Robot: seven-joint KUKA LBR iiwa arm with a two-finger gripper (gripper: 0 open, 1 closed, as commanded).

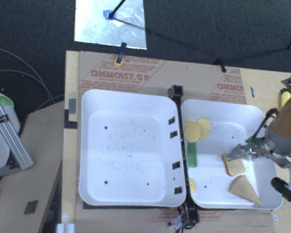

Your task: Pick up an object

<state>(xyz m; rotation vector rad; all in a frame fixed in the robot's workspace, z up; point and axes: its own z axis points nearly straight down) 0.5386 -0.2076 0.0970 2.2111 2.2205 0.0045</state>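
Tan wedge (245, 189) sits nearest in the right bin (219, 110), bread slice (234, 166) just behind it right under the gripper (233, 154), can't tell if the fingers are open or closed; green stick (192, 154) and yellow discs (196, 130) further back

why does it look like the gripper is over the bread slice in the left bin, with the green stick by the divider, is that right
Not quite: the camera view shows the gripper over the bread slice in the right bin, not the left. The green stick does lie by the divider.
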